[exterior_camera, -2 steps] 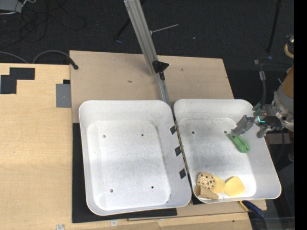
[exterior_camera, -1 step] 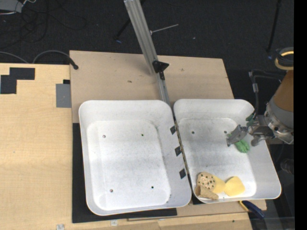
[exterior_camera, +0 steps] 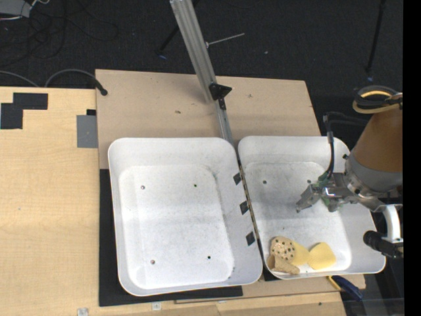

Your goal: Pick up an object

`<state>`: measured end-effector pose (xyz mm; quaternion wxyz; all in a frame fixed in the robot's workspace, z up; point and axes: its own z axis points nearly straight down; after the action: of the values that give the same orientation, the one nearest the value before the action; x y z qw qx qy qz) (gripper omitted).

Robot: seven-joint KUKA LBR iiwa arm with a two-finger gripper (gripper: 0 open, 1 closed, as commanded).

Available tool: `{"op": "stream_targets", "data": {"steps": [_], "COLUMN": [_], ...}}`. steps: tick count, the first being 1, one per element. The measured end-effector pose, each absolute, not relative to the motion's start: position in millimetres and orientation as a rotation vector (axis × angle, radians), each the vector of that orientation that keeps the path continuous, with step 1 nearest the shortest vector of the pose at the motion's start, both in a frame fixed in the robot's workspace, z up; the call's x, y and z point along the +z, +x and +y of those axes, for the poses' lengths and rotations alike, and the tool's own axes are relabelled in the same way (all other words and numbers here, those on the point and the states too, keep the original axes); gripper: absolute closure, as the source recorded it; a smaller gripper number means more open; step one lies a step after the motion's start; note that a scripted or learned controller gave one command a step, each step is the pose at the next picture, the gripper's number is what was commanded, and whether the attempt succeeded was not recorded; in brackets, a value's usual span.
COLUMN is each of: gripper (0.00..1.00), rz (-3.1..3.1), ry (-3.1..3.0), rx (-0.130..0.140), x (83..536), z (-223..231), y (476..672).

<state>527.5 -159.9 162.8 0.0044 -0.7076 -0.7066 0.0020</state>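
In the right bin (exterior_camera: pixel 289 157), near its front edge, lie a tan spotted cookie-like piece (exterior_camera: pixel 283 247) and a pale yellow wedge (exterior_camera: pixel 321 257), touching each other. A small beige scrap (exterior_camera: pixel 284 264) lies just in front of the spotted piece. My gripper (exterior_camera: pixel 314 198) hovers over the right half of this bin, reaching in from the right under the orange-banded wrist (exterior_camera: pixel 381 143). It is behind the objects and apart from them, with nothing seen in its grasp.
The left bin (exterior_camera: pixel 125 176) sits beside the right one, joined by black clips (exterior_camera: pixel 243 207) along the shared rim. A slanted metal rail (exterior_camera: pixel 197 51) rises behind the bins. Wooden bench surface extends to the left.
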Motion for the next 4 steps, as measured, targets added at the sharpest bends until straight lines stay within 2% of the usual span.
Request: {"op": "stream_targets", "data": {"steps": [1,2,4], "gripper": [0.0,1.0,1.0], "rz": [-2.215,-2.21,-2.225], "ry": [-2.217,-2.226,-2.223], "rx": [0.006,0.004,-0.003], "x": [117.2,129.7,245.3], "z": [-159.5,-161.6,-164.0], "y": [520.0,520.7,519.7]}}
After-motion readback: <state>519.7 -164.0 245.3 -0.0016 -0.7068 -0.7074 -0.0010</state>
